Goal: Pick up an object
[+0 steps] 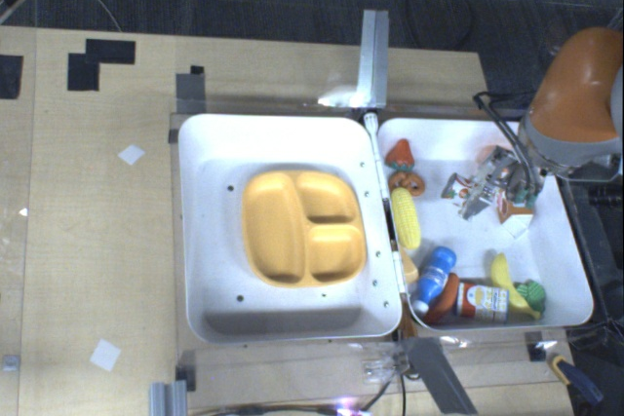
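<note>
While the arm (575, 102) reaches in from the right, notes by item follow.

Bench: pale wood-grain top (88, 239), flat, with black square marks and small grey tags well left of the pincer.
Bins: 2 shallow white bins with rounded corners, smooth and glossy, touching along 1 edge; left bin (210, 209), right bin (565, 248).
Left bin contents: 1 yellow plastic tray (302, 227), rounded, smooth, with 3 compartments; well left of the pincer.
Right bin contents: toy corn cob (406, 217), yellow, ridged, left of the pincer; orange carrot-like piece (399, 153) and brown pretzel-like ring (407, 182) further left, near the shared edge; blue-capped bottle (434, 273) below-left; red ketchup-style bottle (478, 301) lying flat below; yellow banana (501, 270) just below; green lumpy piece (529, 293) below-right.
Pincer: metal-grey pincer (478, 193), low over the upper middle of the right bin; cannot tell how it is set.
Near pincer: small red and white item (515, 202), just to its right; contact unclear.
Arm pose: grey body with orange band, slanting down-left from the right edge; black cable (502, 127) looping beside the wrist.
</note>
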`<state>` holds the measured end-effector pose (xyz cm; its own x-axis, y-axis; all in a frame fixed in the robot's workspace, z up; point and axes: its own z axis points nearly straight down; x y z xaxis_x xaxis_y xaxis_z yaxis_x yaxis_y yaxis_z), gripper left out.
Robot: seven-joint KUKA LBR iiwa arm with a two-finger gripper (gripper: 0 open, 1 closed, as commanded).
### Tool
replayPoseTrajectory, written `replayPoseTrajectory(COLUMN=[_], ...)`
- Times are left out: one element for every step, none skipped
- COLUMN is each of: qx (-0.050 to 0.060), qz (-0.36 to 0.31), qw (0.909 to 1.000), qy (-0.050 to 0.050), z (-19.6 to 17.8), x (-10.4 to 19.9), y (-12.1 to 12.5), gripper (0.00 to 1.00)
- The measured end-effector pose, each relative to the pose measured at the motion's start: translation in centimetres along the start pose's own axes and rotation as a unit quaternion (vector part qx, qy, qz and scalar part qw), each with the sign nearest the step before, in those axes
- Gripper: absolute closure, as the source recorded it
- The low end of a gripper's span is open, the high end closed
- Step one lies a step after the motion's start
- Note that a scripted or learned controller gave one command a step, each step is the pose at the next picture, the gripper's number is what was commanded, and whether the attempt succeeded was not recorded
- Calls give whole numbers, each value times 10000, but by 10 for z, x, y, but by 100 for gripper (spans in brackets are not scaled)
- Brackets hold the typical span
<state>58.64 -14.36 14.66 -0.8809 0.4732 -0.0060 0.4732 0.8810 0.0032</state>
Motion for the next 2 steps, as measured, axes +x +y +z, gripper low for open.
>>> replayPoseTrajectory(qx=[-2,-3], qz=[1,-1063], qw=[10000,9943], qy=[-5,-28], z=[0,53], x=[0,-76], y=[0,-11], gripper=[0,0])
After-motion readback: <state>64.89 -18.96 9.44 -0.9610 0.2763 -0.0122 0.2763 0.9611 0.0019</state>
